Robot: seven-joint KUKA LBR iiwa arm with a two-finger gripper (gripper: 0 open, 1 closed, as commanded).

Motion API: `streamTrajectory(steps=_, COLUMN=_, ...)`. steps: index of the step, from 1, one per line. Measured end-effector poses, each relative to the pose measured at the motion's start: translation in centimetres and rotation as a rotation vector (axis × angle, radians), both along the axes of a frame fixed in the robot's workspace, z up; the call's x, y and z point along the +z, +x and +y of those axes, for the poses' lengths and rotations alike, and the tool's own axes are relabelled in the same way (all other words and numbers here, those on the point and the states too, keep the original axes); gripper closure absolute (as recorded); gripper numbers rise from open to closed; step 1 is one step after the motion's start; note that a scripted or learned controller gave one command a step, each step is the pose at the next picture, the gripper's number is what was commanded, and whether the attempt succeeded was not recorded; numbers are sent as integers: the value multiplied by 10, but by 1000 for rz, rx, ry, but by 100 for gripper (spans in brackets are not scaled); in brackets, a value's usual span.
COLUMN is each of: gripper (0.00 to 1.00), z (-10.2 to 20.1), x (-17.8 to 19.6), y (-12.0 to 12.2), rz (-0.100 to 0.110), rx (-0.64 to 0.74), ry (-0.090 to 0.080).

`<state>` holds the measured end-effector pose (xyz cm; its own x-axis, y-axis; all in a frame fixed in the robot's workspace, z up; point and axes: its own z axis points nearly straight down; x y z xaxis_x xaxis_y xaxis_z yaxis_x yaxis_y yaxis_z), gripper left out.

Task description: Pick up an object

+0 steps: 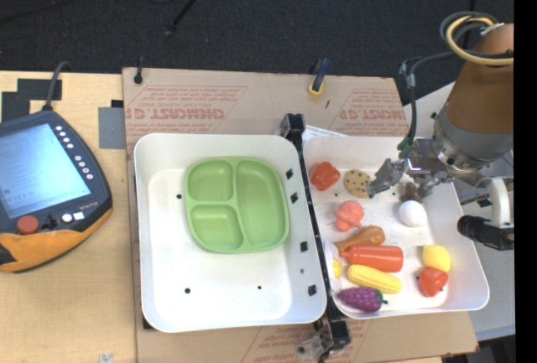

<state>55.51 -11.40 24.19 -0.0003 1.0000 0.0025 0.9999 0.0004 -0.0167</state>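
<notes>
My gripper [393, 178] hangs low over the upper middle of the right bin [470, 290], just right of a speckled cookie [357, 181] and up-left of a white egg [412, 212]. I see nothing held in it. Further left lies an orange-red toy [325, 176]. Below are a pink toy [350, 215], a brown drumstick [361, 236], a red sausage [372, 256], a yellow corn cob [374, 278] and purple grapes [361, 298]. A yellow lemon [435, 256] and a red pepper [432, 280] sit at the lower right.
The left bin [159, 269] holds a green divided plate [236, 204]. A black divider [307, 219] runs between the bins. A teach pendant [46, 181] lies on the bench at far left. The arm's orange band [482, 85] rises at the right.
</notes>
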Motion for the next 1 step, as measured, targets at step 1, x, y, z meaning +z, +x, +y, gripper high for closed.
streamTrajectory(steps=1, gripper=0, z=0, x=6, y=1, rz=-10, rx=1, ry=-1)
